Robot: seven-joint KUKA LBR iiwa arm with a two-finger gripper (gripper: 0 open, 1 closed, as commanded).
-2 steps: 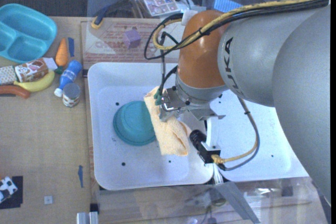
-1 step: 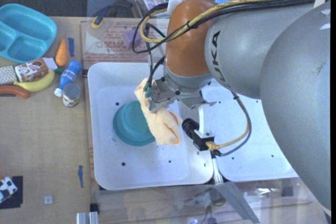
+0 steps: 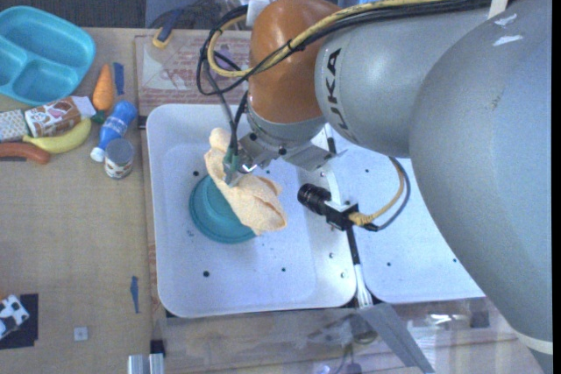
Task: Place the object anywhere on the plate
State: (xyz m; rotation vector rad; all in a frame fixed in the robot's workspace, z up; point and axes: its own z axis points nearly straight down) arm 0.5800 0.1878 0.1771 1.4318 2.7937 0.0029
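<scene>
So my end effector point(image 3: 233, 169) is pinching the floppy pale-yellow cloth point(image 3: 249, 194) near its top edge, and the rest of it droops down over the right side of the round blue plastic plate point(image 3: 210, 216) in the left white bin point(image 3: 175, 276). Most of the cloth looks like it's hanging past the rim, so I'd slide a bit left toward the plate's middle, go low and only then let go, or I reckon it slumps off onto the bin floor

— What of the plate point(image 3: 209, 215) can you see?

— Part of its rim; the yellow cloth point(image 3: 250, 193) drapes over its side toward the right bin point(image 3: 421, 267).

— And your fingers?

— My own wrist covers them; I cannot tell how they stand.

— The right bin?

— My arm point(image 3: 465, 118) hides most of it.

— That blue tray point(image 3: 39, 57)?

— Cut off at the surface's far left corner.
</scene>
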